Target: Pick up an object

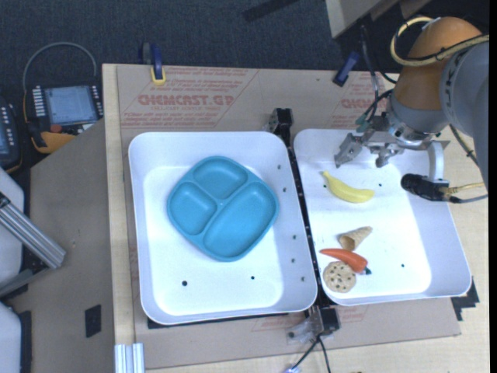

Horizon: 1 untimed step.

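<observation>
Dark carpet all around, and on the counter (116, 208) there's a cardboard sheet (202, 92) with two shallow white bins sitting side by side on it. Left bin (155, 286) has a blue divided plate (223, 207) lying pretty much in the middle. Right bin (435, 263) is where the pickable stuff is: a banana (347, 189) up toward 12 o'clock of that bin, then a little cluster down toward 7 o'clock, with what looks like a waffle cone piece (356, 238), a red chili pepper (344, 258) just below it, and a cookie (338, 277) touching or nearly touching the pepper.

The arm (435, 61) comes in from 3 o'clock and the gripper (363, 151) hangs over the top end of the right bin, just at 12–1 o'clock from the banana. Its two fingers are spread apart with nothing between them, so no hold on anything.

Progress-wise, I'd say this is barely started. Nothing is lifted and every item sits flat on the bin floor. From the position, my guess is the banana is the target since it's the closest thing, but the gripper isn't around it yet, just beside it and apparently above. What's left is basically everything: line up over an item, drop down, close, lift.
</observation>
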Available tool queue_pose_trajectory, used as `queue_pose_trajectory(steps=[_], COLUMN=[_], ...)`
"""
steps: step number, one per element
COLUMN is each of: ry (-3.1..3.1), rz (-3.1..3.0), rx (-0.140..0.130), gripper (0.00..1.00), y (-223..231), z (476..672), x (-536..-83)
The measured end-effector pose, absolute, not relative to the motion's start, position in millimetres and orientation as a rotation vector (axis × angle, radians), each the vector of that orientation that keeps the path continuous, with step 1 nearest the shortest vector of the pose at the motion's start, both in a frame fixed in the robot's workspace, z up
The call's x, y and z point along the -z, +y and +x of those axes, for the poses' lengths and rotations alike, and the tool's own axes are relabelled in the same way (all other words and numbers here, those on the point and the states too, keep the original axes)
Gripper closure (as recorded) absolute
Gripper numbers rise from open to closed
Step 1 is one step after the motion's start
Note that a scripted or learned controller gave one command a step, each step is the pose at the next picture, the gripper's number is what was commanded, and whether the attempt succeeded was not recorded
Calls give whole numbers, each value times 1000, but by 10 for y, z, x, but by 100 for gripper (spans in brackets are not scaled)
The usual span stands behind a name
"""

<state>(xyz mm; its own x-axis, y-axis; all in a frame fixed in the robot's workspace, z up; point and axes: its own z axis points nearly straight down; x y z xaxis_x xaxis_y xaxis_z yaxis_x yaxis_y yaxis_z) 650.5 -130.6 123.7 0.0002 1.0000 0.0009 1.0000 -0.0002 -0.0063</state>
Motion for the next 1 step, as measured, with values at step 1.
queue_pose_trajectory(steps=[1], ry=[-2222], rz=[-2223], rx=[1], gripper=[100], y=[-1306], z=[6524], x=[-1382])
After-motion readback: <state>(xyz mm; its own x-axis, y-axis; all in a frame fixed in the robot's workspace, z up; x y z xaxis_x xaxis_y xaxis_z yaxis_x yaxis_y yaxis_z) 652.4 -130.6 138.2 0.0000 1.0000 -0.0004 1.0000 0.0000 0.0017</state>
